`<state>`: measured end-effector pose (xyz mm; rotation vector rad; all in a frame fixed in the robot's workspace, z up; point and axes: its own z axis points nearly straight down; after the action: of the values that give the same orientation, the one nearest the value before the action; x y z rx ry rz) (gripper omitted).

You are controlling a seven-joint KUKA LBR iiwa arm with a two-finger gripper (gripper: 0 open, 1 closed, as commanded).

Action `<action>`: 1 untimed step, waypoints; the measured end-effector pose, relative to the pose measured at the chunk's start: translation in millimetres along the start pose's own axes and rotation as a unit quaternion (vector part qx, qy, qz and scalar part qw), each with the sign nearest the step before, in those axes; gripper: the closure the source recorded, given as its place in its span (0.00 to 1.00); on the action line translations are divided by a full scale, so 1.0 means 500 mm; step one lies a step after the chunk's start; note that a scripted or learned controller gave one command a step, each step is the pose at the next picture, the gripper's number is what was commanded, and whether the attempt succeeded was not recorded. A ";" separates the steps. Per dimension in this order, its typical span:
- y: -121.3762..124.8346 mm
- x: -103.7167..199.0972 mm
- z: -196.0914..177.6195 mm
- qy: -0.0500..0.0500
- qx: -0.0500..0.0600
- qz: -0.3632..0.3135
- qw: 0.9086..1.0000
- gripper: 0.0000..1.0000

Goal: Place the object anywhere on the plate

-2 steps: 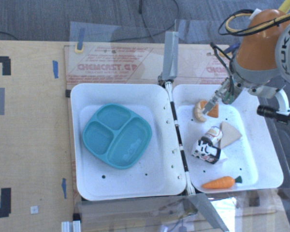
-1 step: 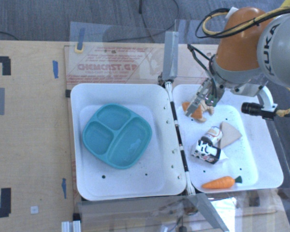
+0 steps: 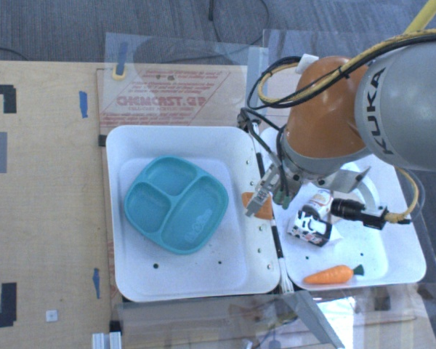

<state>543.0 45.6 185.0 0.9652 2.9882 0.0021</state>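
A teal plate [image 3: 176, 203] with three compartments lies in the left white bin [image 3: 131, 151]. My gripper [image 3: 264, 198] hangs over the ridge between the two bins, just right of the plate. A small orange object [image 3: 255, 206] shows between its fingertips, so the gripper is shut on it. The object is apart from the plate, roughly level with its right rim. The orange wrist band and grey arm [image 3: 327, 115] hide the upper part of the right bin.
In the right bin [image 3: 392, 267] an orange toy carrot [image 3: 329, 274] with a green top lies near the front edge. A black-and-white patterned item [image 3: 310, 225] sits beside the gripper. A clear sheet with red lettering [image 3: 171, 97] lies behind the left bin.
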 end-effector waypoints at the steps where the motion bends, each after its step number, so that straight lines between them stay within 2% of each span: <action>1: 0.155 0.028 0.016 -0.001 -0.001 -0.061 0.998 1.00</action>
<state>577.1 116.6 177.0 0.7789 3.0386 0.0042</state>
